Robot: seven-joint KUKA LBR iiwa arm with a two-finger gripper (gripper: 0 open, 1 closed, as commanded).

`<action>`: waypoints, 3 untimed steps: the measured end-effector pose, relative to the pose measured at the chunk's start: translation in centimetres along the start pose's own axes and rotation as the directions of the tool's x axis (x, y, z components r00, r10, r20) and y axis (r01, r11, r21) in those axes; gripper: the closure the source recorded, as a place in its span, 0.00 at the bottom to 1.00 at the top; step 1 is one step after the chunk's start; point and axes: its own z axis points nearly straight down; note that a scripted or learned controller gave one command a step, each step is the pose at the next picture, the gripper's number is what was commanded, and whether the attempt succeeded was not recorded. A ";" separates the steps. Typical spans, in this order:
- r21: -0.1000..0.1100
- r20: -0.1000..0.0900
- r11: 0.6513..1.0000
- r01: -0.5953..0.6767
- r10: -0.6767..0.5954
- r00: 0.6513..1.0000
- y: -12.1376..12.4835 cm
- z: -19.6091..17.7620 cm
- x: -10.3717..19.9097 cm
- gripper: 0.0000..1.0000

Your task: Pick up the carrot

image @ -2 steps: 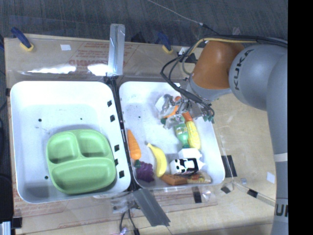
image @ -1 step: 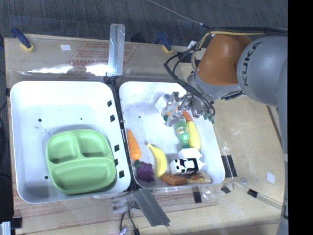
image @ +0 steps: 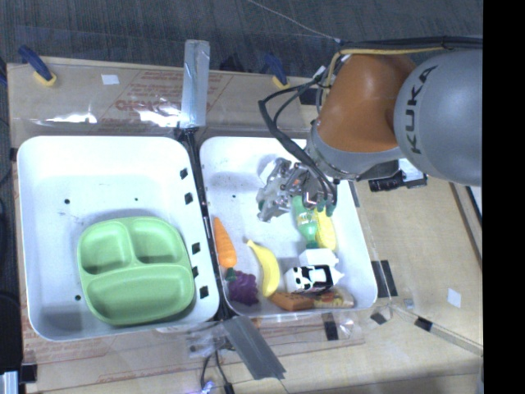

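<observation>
tool (image: 279, 191) above right bin (image: 354, 220) | carrot (image: 224, 243) by left wall

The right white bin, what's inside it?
The right white bin holds an orange carrot, yellow banana, purple grapes, a black-and-white cow toy and a green bottle. The claw covers whatever lies beneath.

My arm (image: 435, 113) is grey with a big orange band, and my gripper (image: 283, 189) is shiny silver. The two bins (image: 49, 162) are white, and the tray (image: 135, 269) with three parts is light green. I see an orange carrot (image: 224, 243), a yellow banana (image: 265, 268), purple grapes (image: 242, 286), and a black and white cow toy (image: 310, 276).
</observation>
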 end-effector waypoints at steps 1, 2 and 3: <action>0.001 -0.002 1.000 -0.001 0.001 1.000 -0.1 0.1 0.0 0.00; 0.001 -0.001 0.999 -0.034 0.034 0.999 -1.0 12.3 0.6 0.00; 0.001 0.000 1.000 -0.026 0.026 1.000 -0.8 11.3 0.6 1.00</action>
